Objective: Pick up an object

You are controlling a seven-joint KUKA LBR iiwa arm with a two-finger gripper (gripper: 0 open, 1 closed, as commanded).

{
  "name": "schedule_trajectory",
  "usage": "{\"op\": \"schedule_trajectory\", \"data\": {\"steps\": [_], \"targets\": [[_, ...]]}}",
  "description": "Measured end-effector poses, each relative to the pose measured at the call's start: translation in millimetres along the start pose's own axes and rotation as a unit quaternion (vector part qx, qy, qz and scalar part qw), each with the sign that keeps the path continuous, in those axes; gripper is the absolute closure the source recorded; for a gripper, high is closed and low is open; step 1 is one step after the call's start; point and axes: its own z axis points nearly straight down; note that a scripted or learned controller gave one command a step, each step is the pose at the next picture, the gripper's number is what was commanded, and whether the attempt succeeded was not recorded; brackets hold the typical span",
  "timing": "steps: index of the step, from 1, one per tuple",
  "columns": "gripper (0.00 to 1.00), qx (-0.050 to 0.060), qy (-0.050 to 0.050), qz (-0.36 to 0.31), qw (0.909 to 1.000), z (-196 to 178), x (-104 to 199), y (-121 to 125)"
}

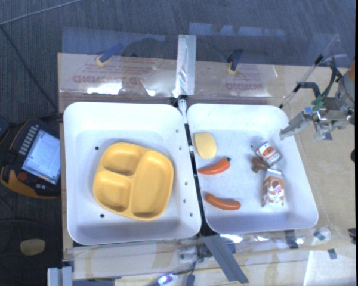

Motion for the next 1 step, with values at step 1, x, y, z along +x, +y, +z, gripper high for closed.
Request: {"op": "schedule_trajectory", "data": {"steps": [1], "targets": [[0.0, 0.001, 0.0, 0.039, 0.9992, 144.5, 2.8, 24.7]]}}
